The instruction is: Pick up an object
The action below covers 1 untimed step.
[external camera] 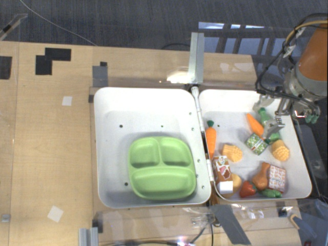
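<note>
1. 2 white bins sit side by side on the bench; the left bin (107, 137) holds a green divided plate (161, 167), and the right bin (230, 104) holds a scatter of toy foods.
2. The gripper (278, 123) hangs over the right bin's far right part, below the grey arm (307, 81) with its orange band. Whether its fingers are spread or closed cannot be told.
3. The nearest toy, an orange carrot (254, 124), lies just left of the gripper. Its long axis runs diagonally, from upper left to lower right, toward the gripper tip.
4. A green vegetable piece (264, 115) lies just beside that carrot, close under the gripper.
5. A green-and-white cube (257, 143) and a yellow corn piece (280, 150) lie just below the gripper.
6. A 2nd carrot (210, 137) lies along the bin's left wall, long axis near vertical, green top pointing away from the camera, well apart from the gripper.
</note>
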Available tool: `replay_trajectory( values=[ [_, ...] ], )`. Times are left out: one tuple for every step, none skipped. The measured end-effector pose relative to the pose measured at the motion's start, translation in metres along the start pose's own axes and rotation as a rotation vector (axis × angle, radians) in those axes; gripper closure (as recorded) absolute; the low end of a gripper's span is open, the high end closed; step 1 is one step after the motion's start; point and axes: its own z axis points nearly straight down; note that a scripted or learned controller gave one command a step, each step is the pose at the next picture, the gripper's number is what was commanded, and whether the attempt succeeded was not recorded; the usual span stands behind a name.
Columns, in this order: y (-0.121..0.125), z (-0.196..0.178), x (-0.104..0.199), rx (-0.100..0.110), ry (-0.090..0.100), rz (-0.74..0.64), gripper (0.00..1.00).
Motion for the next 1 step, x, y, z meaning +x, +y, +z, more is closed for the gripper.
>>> replay_trajectory(
  values=[
    [0.0059,0.1264,-0.0329,-0.004,0.013,-0.035,0.00]
  ],
)
